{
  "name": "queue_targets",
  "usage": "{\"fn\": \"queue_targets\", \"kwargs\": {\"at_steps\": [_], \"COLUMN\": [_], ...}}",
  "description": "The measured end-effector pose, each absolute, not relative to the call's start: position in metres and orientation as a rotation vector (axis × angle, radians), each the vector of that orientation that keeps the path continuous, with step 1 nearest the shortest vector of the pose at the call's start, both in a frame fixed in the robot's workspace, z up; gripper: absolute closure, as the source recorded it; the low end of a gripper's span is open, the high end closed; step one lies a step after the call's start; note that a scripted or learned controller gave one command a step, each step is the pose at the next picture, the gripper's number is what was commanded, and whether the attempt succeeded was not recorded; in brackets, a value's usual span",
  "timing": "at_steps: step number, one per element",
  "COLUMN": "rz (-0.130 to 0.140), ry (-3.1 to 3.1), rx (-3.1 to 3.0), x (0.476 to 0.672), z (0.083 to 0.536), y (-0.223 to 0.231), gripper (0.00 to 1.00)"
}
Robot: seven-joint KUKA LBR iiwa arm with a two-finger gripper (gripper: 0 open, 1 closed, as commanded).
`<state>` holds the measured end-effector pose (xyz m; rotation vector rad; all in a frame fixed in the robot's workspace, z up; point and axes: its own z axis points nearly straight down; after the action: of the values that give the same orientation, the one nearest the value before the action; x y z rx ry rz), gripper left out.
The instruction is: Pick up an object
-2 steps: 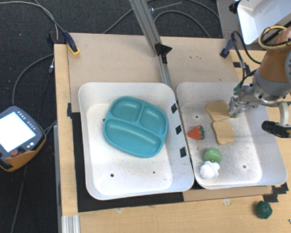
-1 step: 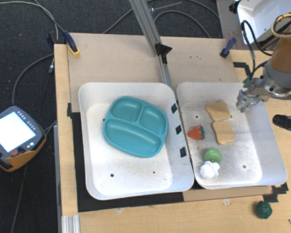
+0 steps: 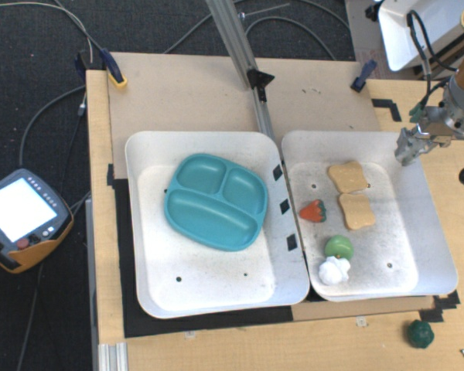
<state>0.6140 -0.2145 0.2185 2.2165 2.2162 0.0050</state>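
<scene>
**Tally of things on the table**

Two white bins are sitting side by side: the left bin and the right bin. One teal divided plate is lying in the left one. The right one is holding two tan bread slices, one red strawberry, one green piece and one white piece. One dark green ball is resting outside the bins.
</scene>
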Motion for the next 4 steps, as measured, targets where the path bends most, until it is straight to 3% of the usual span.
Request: {"fn": "queue_targets", "kwargs": {"at_steps": [1,3,4], "rz": [0.004,0.003,-0.001], "ry": [2.219,2.231,2.231], "rx": [2.216,2.216,2.218], "x": [0.615,0.588,0.575], "z": [0.248,0.260,0.245], "y": [-0.215,-0.105,-0.053], "gripper": [1.00,1.00,1.00]}}
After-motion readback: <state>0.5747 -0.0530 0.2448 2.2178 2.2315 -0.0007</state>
